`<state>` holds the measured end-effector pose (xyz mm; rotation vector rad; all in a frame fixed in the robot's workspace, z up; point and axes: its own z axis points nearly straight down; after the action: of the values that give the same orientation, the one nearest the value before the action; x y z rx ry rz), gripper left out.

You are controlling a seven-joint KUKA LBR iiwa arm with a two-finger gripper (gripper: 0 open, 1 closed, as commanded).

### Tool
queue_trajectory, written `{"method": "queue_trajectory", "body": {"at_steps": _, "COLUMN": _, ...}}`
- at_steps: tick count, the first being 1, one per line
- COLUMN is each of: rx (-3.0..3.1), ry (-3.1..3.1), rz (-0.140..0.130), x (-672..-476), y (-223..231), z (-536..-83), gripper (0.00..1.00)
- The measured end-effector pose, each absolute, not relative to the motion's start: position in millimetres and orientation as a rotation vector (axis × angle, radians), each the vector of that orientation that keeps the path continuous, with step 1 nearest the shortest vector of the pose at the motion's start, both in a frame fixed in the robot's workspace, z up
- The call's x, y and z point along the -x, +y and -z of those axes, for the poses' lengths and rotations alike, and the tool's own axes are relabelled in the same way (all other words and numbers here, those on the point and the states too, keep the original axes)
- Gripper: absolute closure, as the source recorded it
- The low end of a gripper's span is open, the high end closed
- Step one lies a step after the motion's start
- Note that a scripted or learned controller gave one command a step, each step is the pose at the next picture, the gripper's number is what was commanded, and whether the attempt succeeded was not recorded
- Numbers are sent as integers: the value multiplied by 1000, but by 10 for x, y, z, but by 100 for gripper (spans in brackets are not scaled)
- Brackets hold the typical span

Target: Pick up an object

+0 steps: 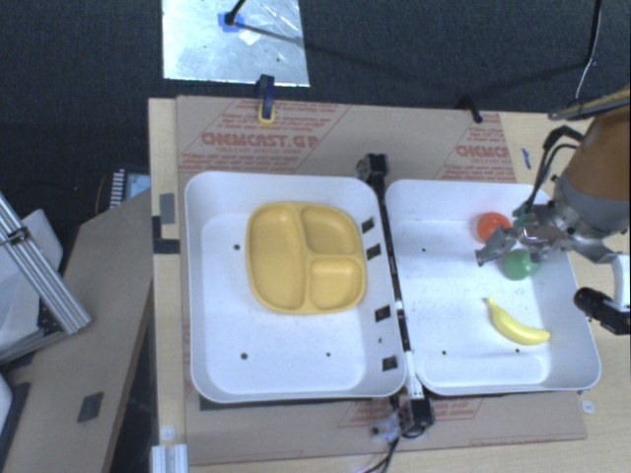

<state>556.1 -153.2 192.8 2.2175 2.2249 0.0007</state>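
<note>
My gripper (513,244) hangs low over the far right part of the right bin (449,363), right above a green ball (517,264) and just beside an orange ball (491,226) on its left. Whether my fingers are spread or closed, I cannot tell from this angle, and I see nothing clearly caught between them. A yellow banana (516,324) lies nearer in the same bin, apart from the balls. In the left bin (212,294) sits a yellow divided plate (303,257).
</note>
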Motion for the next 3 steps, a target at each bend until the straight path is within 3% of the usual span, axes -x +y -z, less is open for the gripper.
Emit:
{"method": "queue_trajectory", "body": {"at_steps": 2, "rx": -2221, "ry": 2224, "rz": 1, "x": -5562, "y": -1465, "z": -1023, "gripper": 0}}
{"method": "queue_trajectory", "body": {"at_steps": 3, "rx": -2221, "ry": 2223, "rz": 1, "x": -5566, "y": -1462, "z": -837, "gripper": 0}}
